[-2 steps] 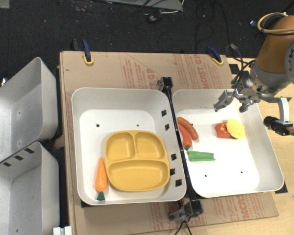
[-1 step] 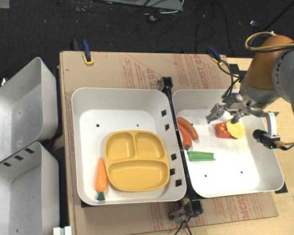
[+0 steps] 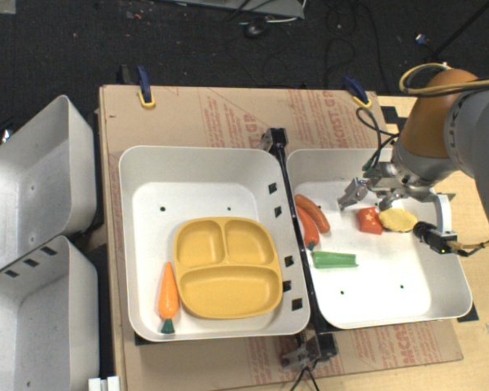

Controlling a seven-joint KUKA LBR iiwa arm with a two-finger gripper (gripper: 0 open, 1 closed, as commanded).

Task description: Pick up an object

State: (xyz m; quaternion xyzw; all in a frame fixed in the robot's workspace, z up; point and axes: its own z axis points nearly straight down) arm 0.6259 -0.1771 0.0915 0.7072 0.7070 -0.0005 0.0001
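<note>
Gripper (image 3: 373, 192) is hanging low over the right bin (image 3: 391, 304), up near its back half, with the grey arm (image 3: 448, 133) coming in from the side. Honestly can't tell whether it's released or clenched from this angle, and nothing visible is sitting in it, so I wouldn't call anything grabbed yet. Closest candidates sit just beside it on the arm's side: a small red block (image 3: 370, 220) and a yellow lemon-looking thing (image 3: 398, 219), touching or nearly touching each other. My guess is one of those two is the target, since the hand is parked practically over them. Further out from the hand, toward the divider between the bins, there's a pair of sausages (image 3: 311, 217) lying side by side, and a green bean pod (image 3: 335, 259) a bit nearer the front. Way off in the left bin (image 3: 138, 218) are a yellow divided plate (image 3: 226, 267) and a carrot (image 3: 168, 293) next to it, well apart from the hand, so probably not in play. Block and lemon being crowded together could make a clean grab tricky.
</note>
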